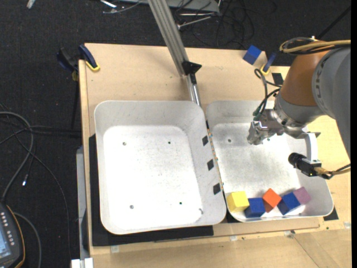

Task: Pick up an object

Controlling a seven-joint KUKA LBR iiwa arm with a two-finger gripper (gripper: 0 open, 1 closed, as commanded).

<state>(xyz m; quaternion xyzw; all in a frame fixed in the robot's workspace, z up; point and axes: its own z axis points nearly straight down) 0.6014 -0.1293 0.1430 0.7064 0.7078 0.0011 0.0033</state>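
Note:
Several small blocks lie along the near edge of the right bin: a yellow block, a blue block, an orange block, a second blue block and a purple block. My gripper hangs over the far middle of the right bin, well behind the blocks and apart from them. Nothing shows between its fingertips. The grey arm with its orange band comes in from the right.
The left bin stands beside the right one. A slanted metal pole rises from the bench behind the bins. A blue cube lies on the bench at the back right, and a blue-yellow clamp at the back left.

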